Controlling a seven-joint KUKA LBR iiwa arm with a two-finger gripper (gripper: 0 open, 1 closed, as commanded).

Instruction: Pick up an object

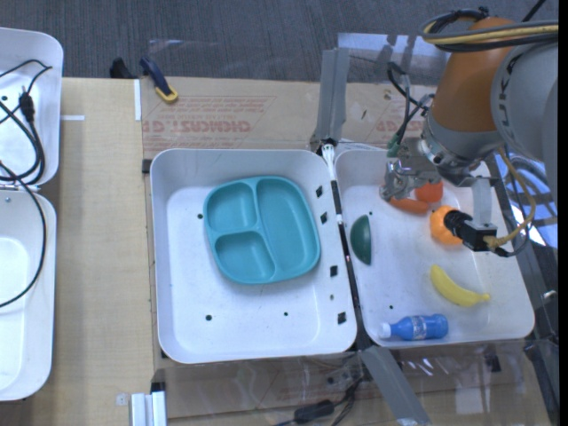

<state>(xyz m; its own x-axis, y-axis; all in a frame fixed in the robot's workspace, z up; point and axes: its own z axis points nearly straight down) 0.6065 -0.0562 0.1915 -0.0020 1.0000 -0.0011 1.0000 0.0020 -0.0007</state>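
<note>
orange-red object (pixel 415 204) at right bin's (pixel 510 322) back, under lowered gripper (pixel 401 183), likely grasp target; grip state unclear.

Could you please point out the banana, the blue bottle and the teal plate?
banana (pixel 459 287), camera view, middle of its curve.
blue bottle (pixel 419 327), camera view, its body.
teal plate (pixel 263 229), camera view, central divider.

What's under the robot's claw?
An orange-red thing lies under the gripper in the right bin. The gripper covers its top part, so its whole shape stays hidden.
</note>
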